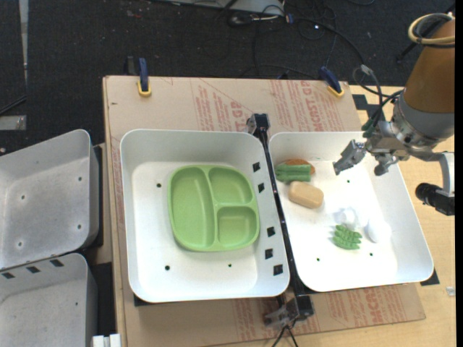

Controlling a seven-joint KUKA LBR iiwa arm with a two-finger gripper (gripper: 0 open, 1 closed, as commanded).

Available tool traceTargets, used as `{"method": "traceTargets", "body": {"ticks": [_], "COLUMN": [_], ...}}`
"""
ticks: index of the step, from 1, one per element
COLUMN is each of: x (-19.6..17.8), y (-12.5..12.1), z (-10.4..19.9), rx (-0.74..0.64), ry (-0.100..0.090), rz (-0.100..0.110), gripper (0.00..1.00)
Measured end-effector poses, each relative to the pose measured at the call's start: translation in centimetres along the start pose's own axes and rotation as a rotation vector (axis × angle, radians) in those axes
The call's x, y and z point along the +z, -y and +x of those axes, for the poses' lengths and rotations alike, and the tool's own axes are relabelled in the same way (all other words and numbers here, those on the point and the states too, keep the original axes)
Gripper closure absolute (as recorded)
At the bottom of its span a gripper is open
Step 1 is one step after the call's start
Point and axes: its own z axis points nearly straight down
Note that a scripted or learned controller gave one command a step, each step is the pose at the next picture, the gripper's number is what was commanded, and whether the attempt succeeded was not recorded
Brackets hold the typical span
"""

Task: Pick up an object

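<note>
Gripper (367,160) is hanging over the back part of the right bin (405,262), fingers spread apart with nothing between them; one finger points off toward the bin divider, the other sits closer to the wrist. So what's nearest? I'd say the tan block (306,194); it lies down and to the camera's left of the gripper, near but clearly apart from it, long axis running roughly left to right with a slight tilt toward the front. Just behind it, touching or almost touching, is an orange and green toy (294,170), right up against the divider; that crowding could make a clean pinch awkward. Green leafy piece (347,236) sits further toward the front of the bin, more or less straight below the gripper in the picture, with a pale whitish thing (346,215) just behind it; hard to tell what that one is. Left bin (145,194) just has a green tray (215,208), well apart. My guess is the block wants fingers closing across its short side.
</note>
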Motion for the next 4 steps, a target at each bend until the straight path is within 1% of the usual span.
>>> {"method": "traceTargets", "body": {"ticks": [1, 2, 3, 4], "x": [-0.7, 5.5, 10.0, 15.4], "y": [-0.2, 0.5, 0.1, 0.1], "z": [0.0, 0.0, 0.6, 0.7], "rx": [-0.002, 0.0, -0.001, -0.001], "ry": [0.002, 0.0, 0.0, 0.001], "rz": [-0.012, -0.007, -0.009, -0.009], "gripper": [0.0, 0.0, 0.0, 0.0]}}
